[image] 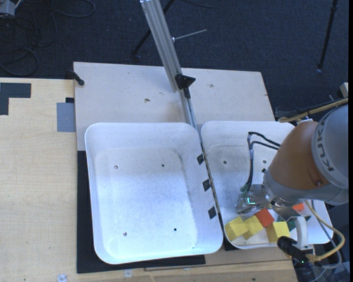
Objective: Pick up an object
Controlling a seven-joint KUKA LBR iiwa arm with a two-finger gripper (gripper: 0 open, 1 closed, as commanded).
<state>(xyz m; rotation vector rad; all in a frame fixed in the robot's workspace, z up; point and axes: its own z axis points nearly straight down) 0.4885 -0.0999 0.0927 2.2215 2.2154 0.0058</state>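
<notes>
- Bench (pixel 129 93) is seen from above; its near edge is cut off at the frame bottom.
- Left bin (pixel 100 157) is seen whole, white, with small dark specks on its floor.
- Right bin (pixel 223 140) is seen beside it, rims touching; its right half is covered by the arm.
- Arm (pixel 309 157) is seen entering from the right, orange band facing up, cut off at the frame edge.
- Slanted metal rail (pixel 163 43) is seen running from the top down to the seam between the bins.
- Gripper (pixel 254 200) is placed low over the right bin's near part; it is mostly hidden under the wrist, so its opening cannot be told.
- Yellow block (pixel 240 228) is seen in the right bin's near corner.
- Second yellow block (pixel 277 231) is seen just right of it.
- Orange block (pixel 263 218) is seen between the yellow ones, partly under the wrist; contact with the gripper cannot be made out.
</notes>
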